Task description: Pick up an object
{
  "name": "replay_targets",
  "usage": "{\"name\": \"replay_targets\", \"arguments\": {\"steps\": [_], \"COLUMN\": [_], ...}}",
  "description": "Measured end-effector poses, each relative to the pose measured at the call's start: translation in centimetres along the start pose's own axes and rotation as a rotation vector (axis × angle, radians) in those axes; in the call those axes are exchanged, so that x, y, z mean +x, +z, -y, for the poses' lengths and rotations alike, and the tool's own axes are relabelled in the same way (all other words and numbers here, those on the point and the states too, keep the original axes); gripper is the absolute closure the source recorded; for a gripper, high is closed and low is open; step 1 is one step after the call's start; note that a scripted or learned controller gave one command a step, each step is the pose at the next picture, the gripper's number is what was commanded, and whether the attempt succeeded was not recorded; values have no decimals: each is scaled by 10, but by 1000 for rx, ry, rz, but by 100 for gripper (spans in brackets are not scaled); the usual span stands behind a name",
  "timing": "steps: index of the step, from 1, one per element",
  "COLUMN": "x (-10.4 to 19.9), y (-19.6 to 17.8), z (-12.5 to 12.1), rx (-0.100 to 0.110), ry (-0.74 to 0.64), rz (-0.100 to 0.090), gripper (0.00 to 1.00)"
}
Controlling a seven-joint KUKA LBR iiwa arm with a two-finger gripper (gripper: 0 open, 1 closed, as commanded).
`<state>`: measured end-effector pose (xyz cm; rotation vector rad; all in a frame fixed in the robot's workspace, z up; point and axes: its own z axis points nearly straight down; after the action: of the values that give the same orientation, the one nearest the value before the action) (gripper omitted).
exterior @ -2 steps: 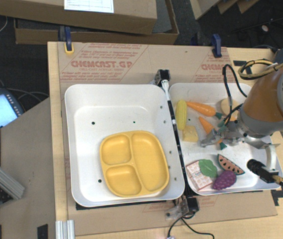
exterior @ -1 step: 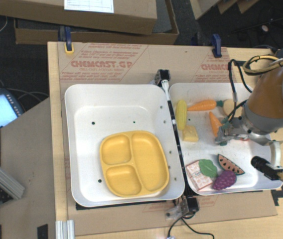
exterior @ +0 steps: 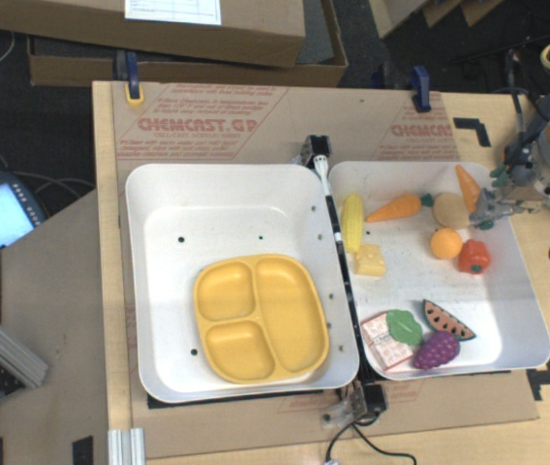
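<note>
- Grey-and-metal gripper (exterior: 496,204) is hanging over the right bin (exterior: 522,342), at its far right edge; whether it is wide or narrow, I cannot tell.
- Camera view: nearest candidates are sitting just left of and below the tip: beige round object (exterior: 450,211) touching-close, orange ball (exterior: 445,244) and red pepper (exterior: 473,256) just beyond.
- Orange wedge (exterior: 468,188) is lying beside the tip, long axis running up-left.
- Judgement: a short move left and down should be reaching the beige object first.
</note>
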<state>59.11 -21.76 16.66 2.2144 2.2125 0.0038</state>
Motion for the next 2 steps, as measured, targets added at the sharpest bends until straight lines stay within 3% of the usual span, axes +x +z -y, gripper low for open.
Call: {"name": "replay_targets", "arguments": {"steps": [1, 2], "x": [3, -2], "y": [4, 76], "z": [3, -31], "rx": [9, 5], "ry": [-1, -6], "rz": [-5, -13], "gripper": [0, 0]}}
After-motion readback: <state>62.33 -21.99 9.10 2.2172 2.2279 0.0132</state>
